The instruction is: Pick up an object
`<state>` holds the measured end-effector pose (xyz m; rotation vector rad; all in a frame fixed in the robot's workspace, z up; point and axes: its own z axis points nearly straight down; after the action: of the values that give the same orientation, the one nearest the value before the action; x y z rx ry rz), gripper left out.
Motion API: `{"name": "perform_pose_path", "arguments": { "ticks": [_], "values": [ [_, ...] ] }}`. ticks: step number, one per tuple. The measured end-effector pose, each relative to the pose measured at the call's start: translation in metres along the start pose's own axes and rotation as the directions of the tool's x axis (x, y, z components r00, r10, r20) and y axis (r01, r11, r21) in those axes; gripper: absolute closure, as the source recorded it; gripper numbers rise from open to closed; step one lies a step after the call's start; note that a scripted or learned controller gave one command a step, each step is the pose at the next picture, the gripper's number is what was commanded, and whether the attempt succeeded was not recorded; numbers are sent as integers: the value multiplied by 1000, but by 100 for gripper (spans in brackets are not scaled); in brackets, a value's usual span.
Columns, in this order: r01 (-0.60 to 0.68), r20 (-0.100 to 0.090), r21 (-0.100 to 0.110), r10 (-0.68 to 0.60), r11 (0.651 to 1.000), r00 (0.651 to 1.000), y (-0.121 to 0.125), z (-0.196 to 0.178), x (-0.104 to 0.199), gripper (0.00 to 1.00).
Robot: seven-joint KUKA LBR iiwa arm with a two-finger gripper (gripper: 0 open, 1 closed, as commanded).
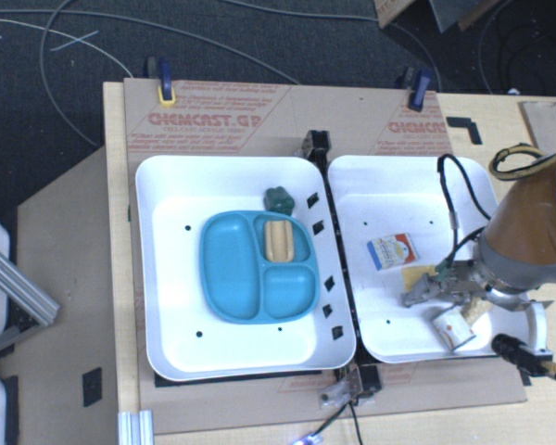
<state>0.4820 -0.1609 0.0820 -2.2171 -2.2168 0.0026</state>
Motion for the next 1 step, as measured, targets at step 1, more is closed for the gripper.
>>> {"name": "perform_pose_path", "arguments": {
  "ticks": [1],
  "values": [
    [0,1,-6,0,1000,1000,1,-14,0,100]
  ]
}}
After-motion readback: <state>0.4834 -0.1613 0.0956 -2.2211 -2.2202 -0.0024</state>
